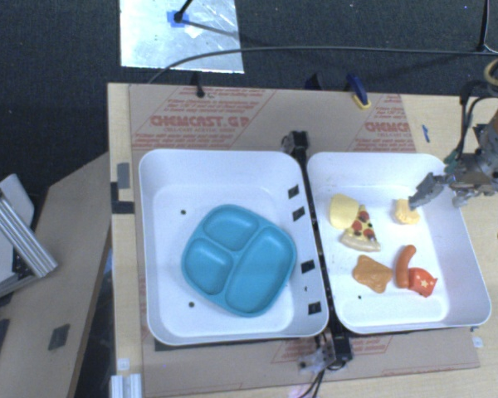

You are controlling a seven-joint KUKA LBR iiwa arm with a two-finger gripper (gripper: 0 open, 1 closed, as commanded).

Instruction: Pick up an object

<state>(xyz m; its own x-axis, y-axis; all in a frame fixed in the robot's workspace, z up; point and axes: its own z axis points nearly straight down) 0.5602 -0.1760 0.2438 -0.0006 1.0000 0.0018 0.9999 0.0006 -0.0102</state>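
Note:
In the right bin (461, 276) lie several toy foods: a yellow round piece (343, 211), a pizza slice (362, 232), a small pale yellow chunk (406, 212), an orange-brown piece (372, 273), and a sausage (405, 257) beside a red piece (422, 282). My gripper (423, 191) reaches in from the right edge and hangs at the bin's upper right, its tip right next to the pale yellow chunk. No object shows between its fingers.
The left bin (162, 181) holds a blue divided plate (237, 258). Black clips run along the seam between the bins. A cardboard sheet lies under both bins, and a foil sheet (180, 23) sits on the dark floor behind.

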